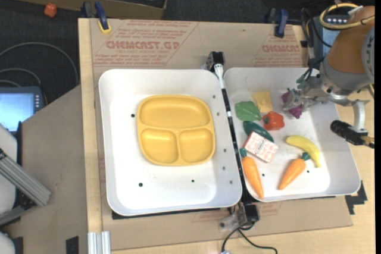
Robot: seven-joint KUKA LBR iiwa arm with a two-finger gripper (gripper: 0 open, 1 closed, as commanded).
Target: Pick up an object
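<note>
Two bins on the table, nothing lifted yet.
Nearest in the right bin (342,184), two carrots (252,176) lie with tips toward the camera; a banana (305,149) runs diagonally beyond. Farther back, the tool (299,98) hovers over a purple object (293,109); its opening I cannot tell.

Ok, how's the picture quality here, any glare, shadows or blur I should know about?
Camera view: lighting is even and soft, with no harsh glare on the white bins; the yellow tray casts only a faint shadow; the toys are reasonably sharp, but the gripper by the purple item is too cluttered to read.
</note>
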